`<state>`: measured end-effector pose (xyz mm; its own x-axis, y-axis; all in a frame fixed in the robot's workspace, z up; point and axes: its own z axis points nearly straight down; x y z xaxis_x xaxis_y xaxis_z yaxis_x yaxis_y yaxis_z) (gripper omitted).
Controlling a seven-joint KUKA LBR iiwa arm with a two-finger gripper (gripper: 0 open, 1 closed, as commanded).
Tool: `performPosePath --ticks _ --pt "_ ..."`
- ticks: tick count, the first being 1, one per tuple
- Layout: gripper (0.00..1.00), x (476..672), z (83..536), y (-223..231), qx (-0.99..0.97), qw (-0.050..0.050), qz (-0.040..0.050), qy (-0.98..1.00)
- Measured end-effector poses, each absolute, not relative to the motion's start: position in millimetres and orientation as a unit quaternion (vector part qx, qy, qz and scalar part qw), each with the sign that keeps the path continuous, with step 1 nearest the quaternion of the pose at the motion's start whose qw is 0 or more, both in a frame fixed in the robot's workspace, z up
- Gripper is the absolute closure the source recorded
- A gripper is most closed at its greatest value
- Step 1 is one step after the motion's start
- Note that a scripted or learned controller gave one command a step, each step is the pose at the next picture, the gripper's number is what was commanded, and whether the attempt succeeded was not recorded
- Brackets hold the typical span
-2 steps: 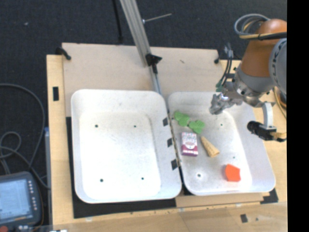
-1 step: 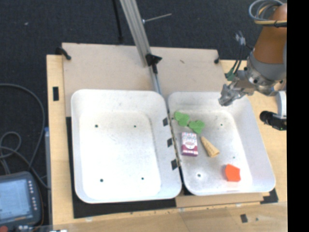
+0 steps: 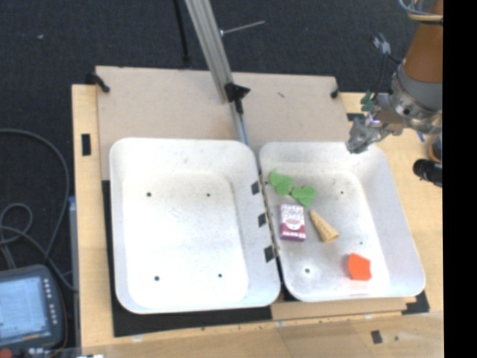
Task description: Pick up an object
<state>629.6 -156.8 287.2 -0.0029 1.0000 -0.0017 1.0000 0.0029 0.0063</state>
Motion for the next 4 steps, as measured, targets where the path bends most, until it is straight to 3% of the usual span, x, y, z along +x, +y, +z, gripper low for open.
performPosePath --ticks 1,2,4 --pt "1.0 630.6 284.4 -101.4 0.705 0.0 0.0004 0.709" --pt "1.0 611.7 281.0 -54.5 0.705 0.0 0.0 0.709" --pt "1.0 591.8 271.2 39.0 0.705 0.0 -0.0003 0.709"
